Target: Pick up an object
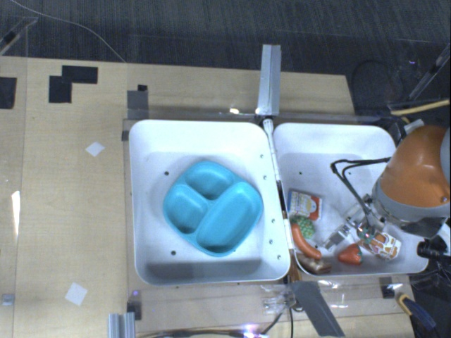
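Hovering low in the right bin point(331, 136), the tool point(337, 238) spreads narrowly apart near a printed packet point(304, 204), its lettering too small to read.

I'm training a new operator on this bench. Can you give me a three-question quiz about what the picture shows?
1. True or false: the blue divided plate lies in the left bin.
2. Which bin is the gripper over? A) left B) right
3. Fill in: the sausage lies near the right bin's ____ corner.

Key: 1 true; 2 B; 3 lower left.
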You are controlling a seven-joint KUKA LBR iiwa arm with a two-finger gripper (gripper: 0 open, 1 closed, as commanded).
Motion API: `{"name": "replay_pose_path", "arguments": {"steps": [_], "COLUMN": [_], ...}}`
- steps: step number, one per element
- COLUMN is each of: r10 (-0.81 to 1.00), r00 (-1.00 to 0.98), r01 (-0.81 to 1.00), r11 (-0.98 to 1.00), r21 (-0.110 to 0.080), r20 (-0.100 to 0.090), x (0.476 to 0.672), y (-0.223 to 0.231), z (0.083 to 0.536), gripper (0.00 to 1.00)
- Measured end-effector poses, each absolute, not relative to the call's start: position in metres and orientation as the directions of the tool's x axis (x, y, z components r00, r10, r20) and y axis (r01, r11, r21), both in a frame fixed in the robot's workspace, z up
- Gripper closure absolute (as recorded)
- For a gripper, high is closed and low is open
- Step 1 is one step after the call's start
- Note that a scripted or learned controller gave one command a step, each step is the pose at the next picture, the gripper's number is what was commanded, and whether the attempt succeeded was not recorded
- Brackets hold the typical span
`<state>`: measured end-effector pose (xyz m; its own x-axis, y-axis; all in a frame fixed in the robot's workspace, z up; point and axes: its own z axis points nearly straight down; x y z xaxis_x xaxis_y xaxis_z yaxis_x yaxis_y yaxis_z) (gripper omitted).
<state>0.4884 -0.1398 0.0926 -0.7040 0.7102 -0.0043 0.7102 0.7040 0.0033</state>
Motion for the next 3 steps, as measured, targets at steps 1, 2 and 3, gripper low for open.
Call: {"name": "replay_pose_path", "arguments": {"steps": [1,2,3], "r10": [0.372,0.522,0.303], "r00": [-0.928,-0.853,-0.953], "r01": [0.372,0.522,0.303], "r11": [0.928,0.853,0.953], "r21": [0.003,0.005,0.002], "r20": [-0.007,-0.014,-0.021], "x": [0.541,0.511,0.493], "y": [-0.089,-0.158,-0.084], "z": [0.129,0.090,0.091], "gripper": [0.00,0.00,0.00]}}
